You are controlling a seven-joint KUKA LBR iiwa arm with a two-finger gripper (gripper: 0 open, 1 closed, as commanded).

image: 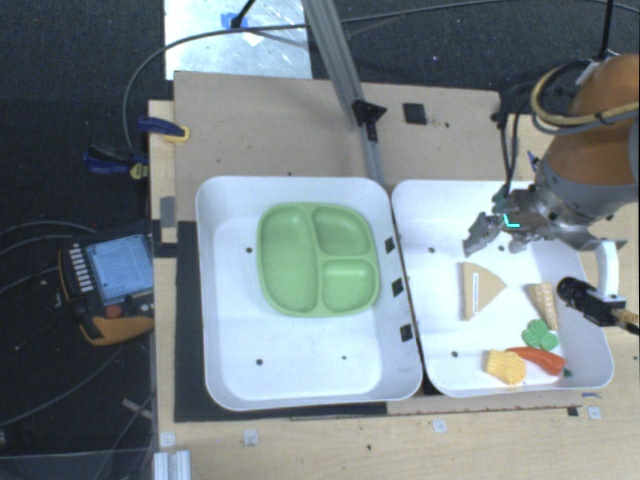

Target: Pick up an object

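Over right bin point(420, 268), arm bent low, tool point(483, 232) above sandwich wedge point(480, 290)

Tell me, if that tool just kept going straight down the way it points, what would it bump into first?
Probably the bare white floor of the right bin. The tool hangs over it, above and left of the sandwich wedge, though depth is hard to judge.

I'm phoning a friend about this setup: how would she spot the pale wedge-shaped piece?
Find the right-hand white bin, the one the arm reaches over. Near its middle lies the pale wedge, a flat cream triangle. Its neighbours toward the bin's lower right corner are smaller and colourful: a green piece, an orange carrot and a yellow piece.
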